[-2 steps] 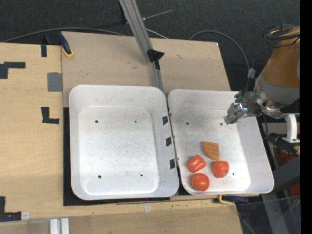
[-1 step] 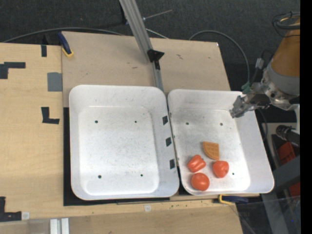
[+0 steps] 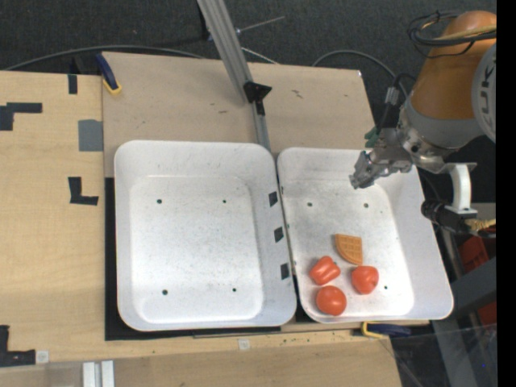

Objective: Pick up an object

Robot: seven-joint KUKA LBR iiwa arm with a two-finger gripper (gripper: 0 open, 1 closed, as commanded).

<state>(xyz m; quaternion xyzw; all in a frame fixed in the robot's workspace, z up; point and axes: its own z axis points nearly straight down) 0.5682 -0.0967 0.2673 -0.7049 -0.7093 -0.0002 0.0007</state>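
In the right bin (image 3: 403, 216) lie three red tomato-like pieces: one at the left (image 3: 324, 270), one at the front (image 3: 330, 300) and one at the right (image 3: 364, 279). Just behind them rests an orange-tan wedge (image 3: 349, 248). My gripper (image 3: 364, 174) hangs over the far part of the right bin, well behind these objects. Nothing shows beneath it.
The left bin (image 3: 129, 216) stands beside the right one, with black clips (image 3: 279, 234) along the seam between them. A slanted metal pole (image 3: 230, 51) rises from behind the bins. The wooden bench (image 3: 48, 240) extends to the left.
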